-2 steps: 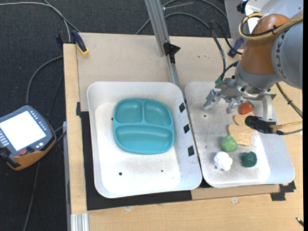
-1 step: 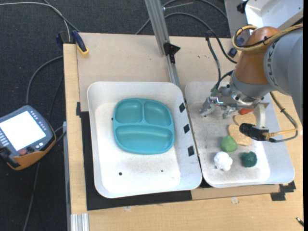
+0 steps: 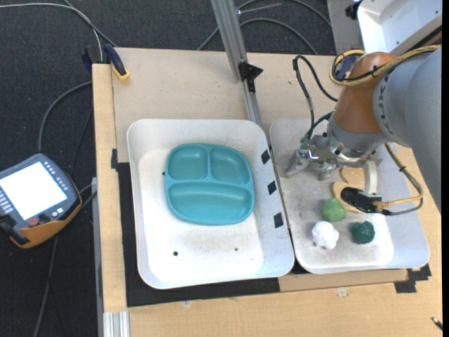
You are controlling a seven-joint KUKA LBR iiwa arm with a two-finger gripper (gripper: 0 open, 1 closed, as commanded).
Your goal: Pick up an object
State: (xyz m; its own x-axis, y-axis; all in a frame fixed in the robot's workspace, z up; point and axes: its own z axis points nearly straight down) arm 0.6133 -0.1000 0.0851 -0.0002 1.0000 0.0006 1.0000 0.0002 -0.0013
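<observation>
Green ball (image 3: pixel 334 210) lies in the right bin (image 3: pixel 407 255), just below the open, empty jaws (image 3: pixel 317 167).

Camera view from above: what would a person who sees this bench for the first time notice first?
The eye goes first to the teal divided plate lying flat in the middle of the left bin. Next comes the grey arm with its orange band, reaching in from the right over the right bin. Below it, near that bin's front edge, three small things lie close together: a light green ball, a white lump and a dark green lump.
</observation>
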